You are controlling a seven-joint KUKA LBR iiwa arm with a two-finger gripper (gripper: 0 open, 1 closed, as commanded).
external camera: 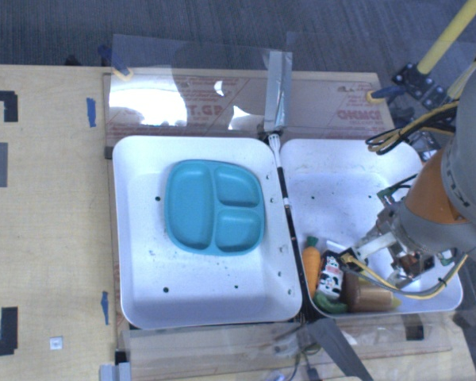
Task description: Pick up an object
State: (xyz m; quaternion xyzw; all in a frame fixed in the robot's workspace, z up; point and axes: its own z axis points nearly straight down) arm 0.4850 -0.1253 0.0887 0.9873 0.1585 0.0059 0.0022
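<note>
**Gripper low over right bin, objects clustered to its left**

Arm position: the grey arm with its orange band reached in from the right side of the camera view and hung low over the near right part of the right bin (333,173). The gripper (401,262) sat amid cables and a yellow hose; whether it was open or closed could not be told from this angle, and nothing was seen held.

Object positions: all candidate objects lay along the near edge of the right bin. A brown cylinder (370,294) lay on its side, long axis running roughly left to right in the view, just below and left of the gripper. Beside it to the left stood a small black-and-white item (330,275), then an orange carrot-like piece (311,267) with its long axis running near to far, close against the bin's left wall. A green scrap (326,298) showed beneath them. These things touched or nearly touched one another.

The left bin (143,284) held a teal divided plate (215,206), well apart from the arm.

Judgement: the brown cylinder was the nearest target. The coming move likely called for a short shift toward the near-left, with closure across the cylinder's short axis. Crowding risked a glancing contact with its neighbours.
</note>
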